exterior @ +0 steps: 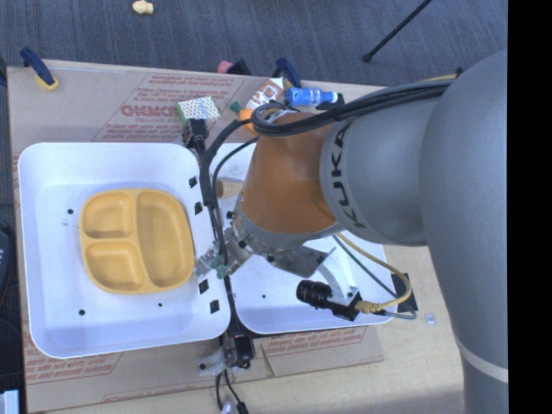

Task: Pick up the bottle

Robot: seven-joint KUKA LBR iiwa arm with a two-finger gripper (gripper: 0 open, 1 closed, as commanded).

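Bottle position is hidden under the arm [293, 179] over the right bin [285, 317]; jaw state cannot be told, so centring should be confirmed before closing.

arm [345, 179] covering right bin [285, 317], yellow tray [135, 240] filling left bin [39, 231]

White bins, yellow tray, grey-and-orange arm.

From my station I see two white bins [34, 231] on a tan cardboard sheet [138, 110] printed with red lettering. The left bin holds a mustard-yellow divided tray [135, 241]. The arm [431, 162] is grey, with an orange band [285, 179] and dark letters on its side. Black cables [207, 158] loop over it, and a yellow one [398, 293] curls below. A blue connector [304, 97] sits near the top, by a green-and-white chequered tag [197, 109]. Blue clamps [39, 67] grip the bench edge; the floor [259, 15] is dark grey carpet with a small yellow scrap [142, 7].
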